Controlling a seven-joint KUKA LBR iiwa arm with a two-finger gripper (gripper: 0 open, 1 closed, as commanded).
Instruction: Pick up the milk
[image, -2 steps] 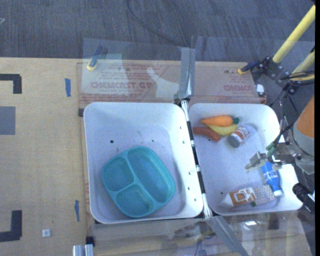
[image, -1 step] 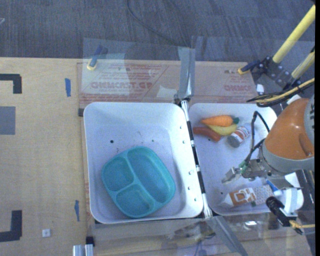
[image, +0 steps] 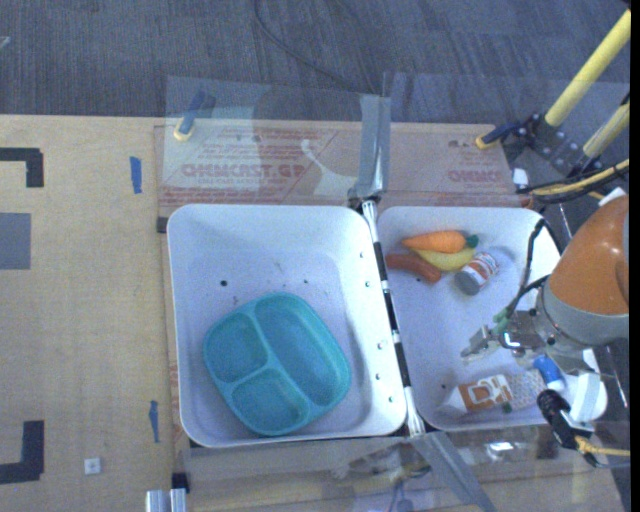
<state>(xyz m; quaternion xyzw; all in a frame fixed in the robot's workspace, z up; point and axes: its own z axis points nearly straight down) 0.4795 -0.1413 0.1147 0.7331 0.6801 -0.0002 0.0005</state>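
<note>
Lying on its side near the front wall of the right bin, the milk carton is a small white pack with an orange-red label whose lettering is too small to read. It rests on the bin floor, untouched, so the pick is not yet made; the lift and everything after it is left to do. The gripper hangs just above and behind the carton, its thin fingers apart and bare, nothing between them. By my judgement it needs to come down and forward a little before it can close on the carton. Farther back in the same bin sit a toy carrot, a banana, a reddish sausage and a small grey can tipped over, all close together and well apart from the carton. The left bin holds a teal divided plate. Behind both bins a cardboard sheet bears faded red print, not legible.
</note>
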